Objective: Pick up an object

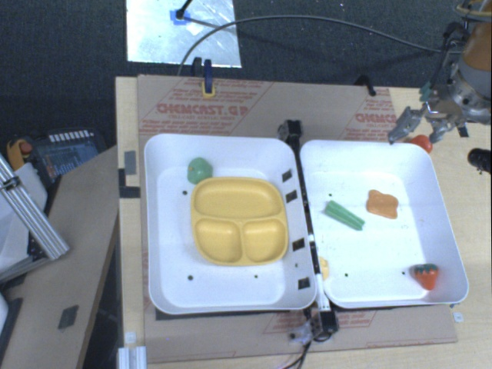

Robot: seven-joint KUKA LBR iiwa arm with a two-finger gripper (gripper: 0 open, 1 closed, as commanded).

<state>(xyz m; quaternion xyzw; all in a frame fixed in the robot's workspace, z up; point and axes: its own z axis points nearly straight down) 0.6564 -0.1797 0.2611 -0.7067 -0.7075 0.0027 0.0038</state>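
My gripper (419, 131) hangs over the far right corner of the right bin (442, 206), its two fingers spread open. A small red object (420, 142) sits just below and between the fingertips at the bin's rim; the fingers are not closed on it. In the right bin lie a green stick-shaped piece (343, 214), an orange piece (382, 204) and a red-orange piece with a green top (425, 275) in the near right corner. A small yellow bit (324, 267) rests by the bin's left wall.
The left bin (161, 229) holds a yellow divided plate (238, 220) and a green ball (200, 169) behind it. A black cable (323, 23) runs across the floor behind the bench. Black clips (292, 129) mark the seam between the bins.
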